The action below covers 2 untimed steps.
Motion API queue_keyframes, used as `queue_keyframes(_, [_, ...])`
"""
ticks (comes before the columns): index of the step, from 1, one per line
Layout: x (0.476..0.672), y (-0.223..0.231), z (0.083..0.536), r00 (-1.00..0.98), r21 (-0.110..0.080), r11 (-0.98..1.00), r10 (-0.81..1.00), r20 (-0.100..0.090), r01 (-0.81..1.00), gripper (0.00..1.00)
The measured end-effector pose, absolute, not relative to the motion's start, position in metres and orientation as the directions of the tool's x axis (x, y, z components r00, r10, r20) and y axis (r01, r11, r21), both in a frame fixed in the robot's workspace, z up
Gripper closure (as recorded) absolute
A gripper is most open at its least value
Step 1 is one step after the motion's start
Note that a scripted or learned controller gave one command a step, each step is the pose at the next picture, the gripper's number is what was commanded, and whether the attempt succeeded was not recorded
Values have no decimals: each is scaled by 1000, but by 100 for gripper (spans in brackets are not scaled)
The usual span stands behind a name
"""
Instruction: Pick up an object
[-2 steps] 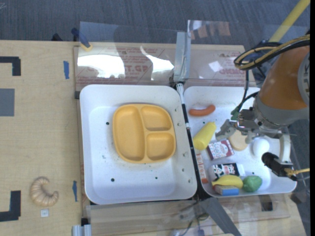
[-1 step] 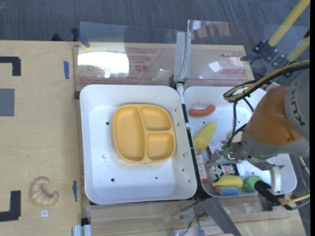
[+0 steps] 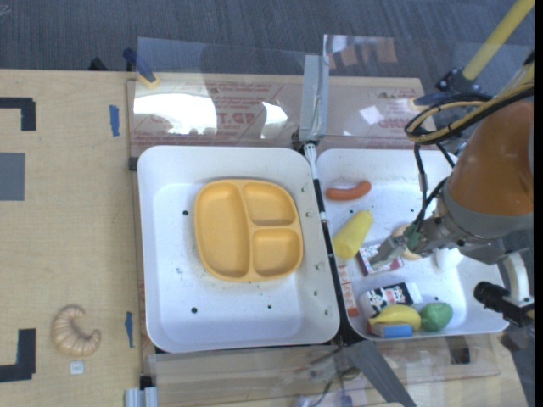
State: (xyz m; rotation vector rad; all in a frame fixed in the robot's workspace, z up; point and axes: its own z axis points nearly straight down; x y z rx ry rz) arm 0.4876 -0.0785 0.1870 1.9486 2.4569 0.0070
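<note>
The arm reaches in from three o'clock and the gripper hangs low over the middle of the right bin, its tip over a small red-and-white packet; whether the fingers are wide or narrow, I cannot tell. This looks like the approach step, nothing lifted. Candidates lie close: a yellow corn cob at ten o'clock from the tip, a hot dog at eleven, a banana and green fruit toward six. Next comes a settled descent and a closing on one item.

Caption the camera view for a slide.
KUKA arm's gripper low in the right bin among toy foods; yellow divided plate in the left bin.
</note>
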Motion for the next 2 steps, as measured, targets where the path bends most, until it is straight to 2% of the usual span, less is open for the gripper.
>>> queue_keyframes(1, [481,-102,89,-408,7,408,913,-3,913,0])
queue_keyframes(2, [483,-102,100,-407,13,407,914,-7,913,100])
